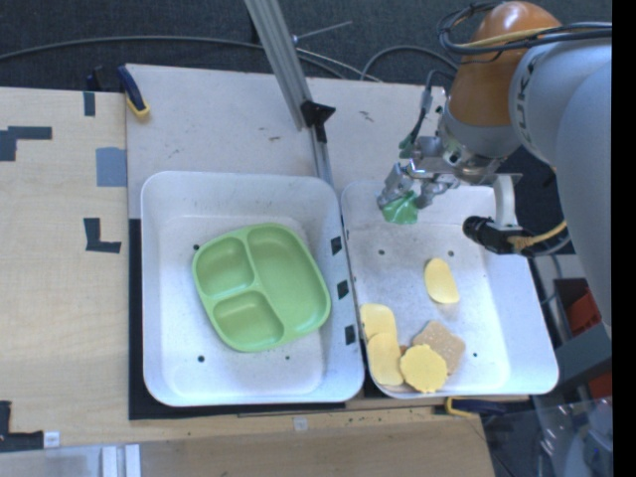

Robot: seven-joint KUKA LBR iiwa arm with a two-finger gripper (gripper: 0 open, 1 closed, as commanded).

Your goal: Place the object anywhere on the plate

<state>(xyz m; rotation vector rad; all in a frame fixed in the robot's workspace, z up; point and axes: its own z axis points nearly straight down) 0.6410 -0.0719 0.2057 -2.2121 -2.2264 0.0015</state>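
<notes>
two shallow white bins sat side by side on the desk [60, 266]. the left bin [159, 266] held a green plate [260, 286] with three compartments, lying flat and turned at a slant near the bin's middle. the right bin [517, 316] held several pale yellow food pieces: an oval yellow piece [441, 280] alone near the middle, two round yellow slices [381, 336] stacked against the bin's left wall, a tan cracker-like square [441, 344] just beside them, and a round yellow disc [424, 368] overlapping the square's lower edge at the near rim.

the gripper [405, 202] hung over the far left corner of the right bin, with a small green object [399, 209] pinched between its fingers, held above the bin floor and apart from the yellow pieces. the grey arm [556, 87] with its orange band came in from the right above the bin's far edge.

between the green object and the plate stood the touching walls of the two bins, with black clips [343, 286] along the seam. a slanted metal rail [283, 58] crossed the desk beyond the bins, ending at the seam's far end, close to the gripper's left. a yellow-handled clamp [134, 92] sat at the desk's far left corner.
</notes>
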